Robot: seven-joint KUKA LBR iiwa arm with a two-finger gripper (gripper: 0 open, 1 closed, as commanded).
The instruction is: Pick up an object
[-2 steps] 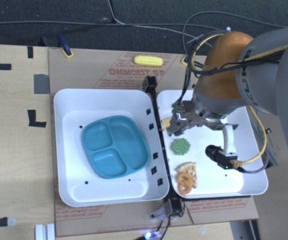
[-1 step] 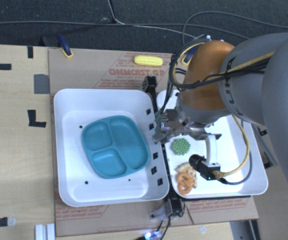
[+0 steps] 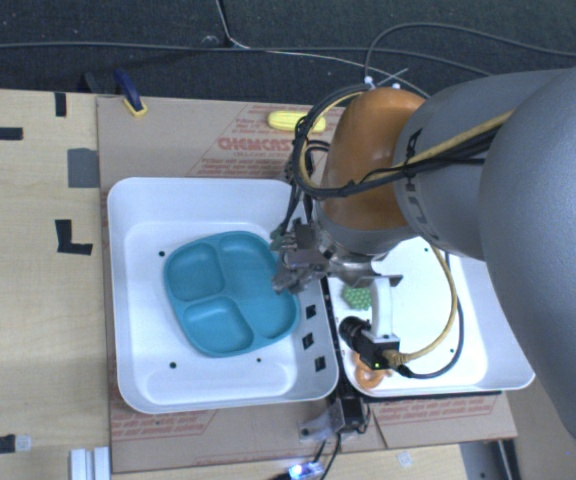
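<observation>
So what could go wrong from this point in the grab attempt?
Three risks, as judgements:
1. The gripper sits at the right edge of the blue divided plate; a grasp on that thin rim could slip or tip the plate.
2. The plate lies near the left bin wall beside the right bin, so the arm could knock that wall.
3. A small green object lies close under the wrist and could get nudged.
</observation>
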